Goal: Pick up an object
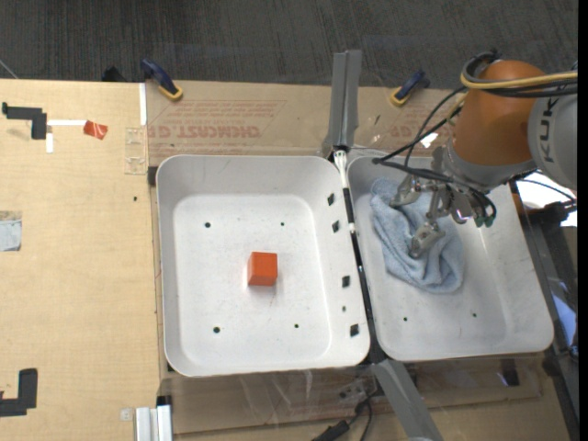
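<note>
A crumpled blue-grey cloth lies in the left half of the right bin. My gripper hangs directly over the cloth's upper middle, low enough to look in contact with it, and its metal parts cover part of the fabric. The arm's orange band rises above the bin's far right corner. A small orange-red cube sits alone near the middle of the left bin, far from the gripper.
A grey divider post stands between the bins at the back. Black and yellow cables trail from the wrist over the right bin's far edge. Clamps hold the cardboard behind the bins.
</note>
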`<state>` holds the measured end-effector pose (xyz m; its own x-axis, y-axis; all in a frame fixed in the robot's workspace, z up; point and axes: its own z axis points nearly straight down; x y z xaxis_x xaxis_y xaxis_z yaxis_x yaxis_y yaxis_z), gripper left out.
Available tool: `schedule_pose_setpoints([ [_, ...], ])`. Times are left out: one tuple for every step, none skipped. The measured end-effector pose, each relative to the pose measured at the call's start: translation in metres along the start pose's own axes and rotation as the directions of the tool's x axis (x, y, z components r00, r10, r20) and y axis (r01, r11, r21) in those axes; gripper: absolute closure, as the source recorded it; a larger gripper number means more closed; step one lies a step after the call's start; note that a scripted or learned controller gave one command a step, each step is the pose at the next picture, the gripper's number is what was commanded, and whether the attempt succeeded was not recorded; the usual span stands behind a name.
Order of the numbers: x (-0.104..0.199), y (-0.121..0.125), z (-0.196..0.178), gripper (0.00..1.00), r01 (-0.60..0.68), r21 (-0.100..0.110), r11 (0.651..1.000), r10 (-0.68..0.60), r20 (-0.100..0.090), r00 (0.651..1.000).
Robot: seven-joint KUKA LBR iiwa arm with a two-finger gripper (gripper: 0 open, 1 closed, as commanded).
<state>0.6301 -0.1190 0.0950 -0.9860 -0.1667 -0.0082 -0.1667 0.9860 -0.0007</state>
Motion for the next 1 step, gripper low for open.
schedule_pose_setpoints([
  [-0.0014, -0.0002, -0.0105, 1.00, -0.003, 0.000, 1.000, 0.003, 0.005, 1.000],
])
